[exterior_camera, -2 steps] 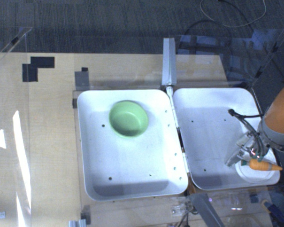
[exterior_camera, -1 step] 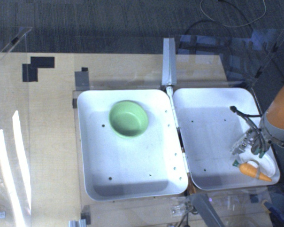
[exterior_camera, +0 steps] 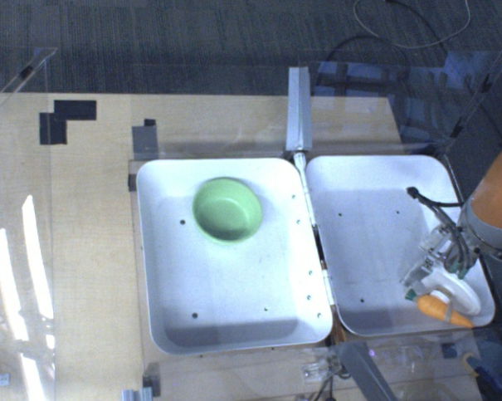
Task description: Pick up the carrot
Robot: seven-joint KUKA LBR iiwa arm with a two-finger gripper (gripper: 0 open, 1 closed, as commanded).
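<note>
Your desk [exterior_camera: 71, 270] is pale wood and carries two shallow white bins side by side. A grey metal post [exterior_camera: 298, 110] stands at 12 o'clock of the seam between them.

The left bin [exterior_camera: 169, 315] holds a green bowl [exterior_camera: 227, 209], upright, toward 12 o'clock of the bin's centre and well clear of every wall.

The right bin [exterior_camera: 369, 232] has the arm [exterior_camera: 493, 201] entering from 3 o'clock; you see its orange band at the frame's edge, with dark cables looping off it toward 9 o'clock.

The hand [exterior_camera: 433, 272] sits low in the right bin's 4 o'clock corner, pale and cluttered with wiring. You cannot tell how far it is open: the tips are lost against the white bin floor.

The carrot [exterior_camera: 440, 309] lies on the bin floor at 5 o'clock of the hand, just beside it, close to the bin's near wall. It runs roughly from 10 to 4 o'clock, with a small green end at 10 o'clock. You cannot tell whether the hand touches it.
</note>
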